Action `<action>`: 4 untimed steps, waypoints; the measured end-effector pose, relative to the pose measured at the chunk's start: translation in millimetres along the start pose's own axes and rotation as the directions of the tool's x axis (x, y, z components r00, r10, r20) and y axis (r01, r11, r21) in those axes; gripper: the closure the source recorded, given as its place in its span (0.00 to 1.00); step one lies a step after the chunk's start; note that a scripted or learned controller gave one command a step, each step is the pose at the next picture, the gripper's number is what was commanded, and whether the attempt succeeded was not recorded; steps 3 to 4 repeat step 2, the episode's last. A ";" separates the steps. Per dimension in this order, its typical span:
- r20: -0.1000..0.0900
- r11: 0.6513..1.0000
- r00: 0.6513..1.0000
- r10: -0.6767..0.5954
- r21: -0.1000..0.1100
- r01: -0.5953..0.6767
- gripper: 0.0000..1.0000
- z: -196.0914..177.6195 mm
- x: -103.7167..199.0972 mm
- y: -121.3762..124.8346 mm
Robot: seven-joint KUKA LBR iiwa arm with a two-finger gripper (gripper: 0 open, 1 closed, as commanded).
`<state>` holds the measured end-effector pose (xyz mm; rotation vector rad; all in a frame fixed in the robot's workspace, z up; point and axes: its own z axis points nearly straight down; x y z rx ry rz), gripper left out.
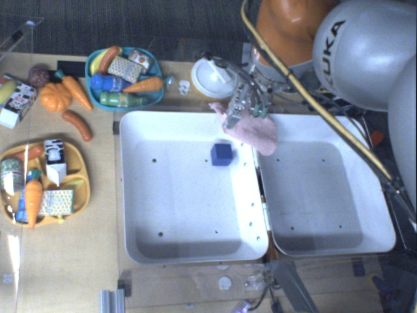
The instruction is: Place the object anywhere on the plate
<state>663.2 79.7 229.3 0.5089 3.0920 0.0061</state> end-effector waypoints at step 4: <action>0.000 0.948 0.948 -0.318 -0.001 0.318 0.00 0.8 18.8 48.4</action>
